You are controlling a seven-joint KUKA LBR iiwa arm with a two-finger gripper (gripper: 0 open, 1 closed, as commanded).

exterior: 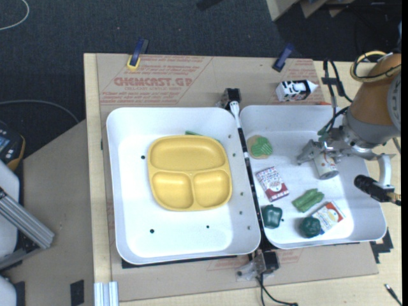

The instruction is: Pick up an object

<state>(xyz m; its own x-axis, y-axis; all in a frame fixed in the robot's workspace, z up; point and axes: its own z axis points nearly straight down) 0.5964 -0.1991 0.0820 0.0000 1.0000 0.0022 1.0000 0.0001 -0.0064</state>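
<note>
Low over the right bin [376, 225], end effector [325, 161] with fingers spread wide, nothing between them. Just below: green pod-shaped toy [308, 200], red-and-white packet [271, 182], small white pouch [329, 215], dark green pieces. Farther left, yellow divided tray [189, 172] in the left bin [124, 190].

You see a dark carpeted floor [95, 18] beyond the far edge of the cardboard-topped bench [185, 75], with 2 clamps [136, 53] along it.
</note>
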